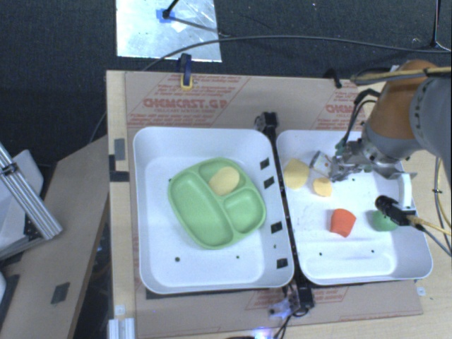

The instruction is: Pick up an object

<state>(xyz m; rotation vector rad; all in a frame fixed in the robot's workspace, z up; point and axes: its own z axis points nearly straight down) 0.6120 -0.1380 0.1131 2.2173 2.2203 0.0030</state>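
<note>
Fingers (332, 167) of the arm (413, 111) sit low over the right bin (353, 263), pointing toward the left of the view; whether they are open or closed cannot be told, since they blur into the metal wrist hardware. Nothing is visible between them. Just below the fingers, close to touching, lies a small yellow piece (322, 187). Just to their left lies a larger yellow piece (296, 174), near the bin's left wall. Below the fingers, further down the bin floor, stands an orange object (342, 222). Below and to the right of the fingers, a green object (384, 222) lies partly covered by a black part. Well to the left of the fingers, in the left bin (162, 260), rests a green divided plate (205, 217), tilted diagonally, with a yellow object (225, 181) in its upper compartment. Both bins rest on a brown printed sheet (212, 97) covering the desk (78, 189).
</note>
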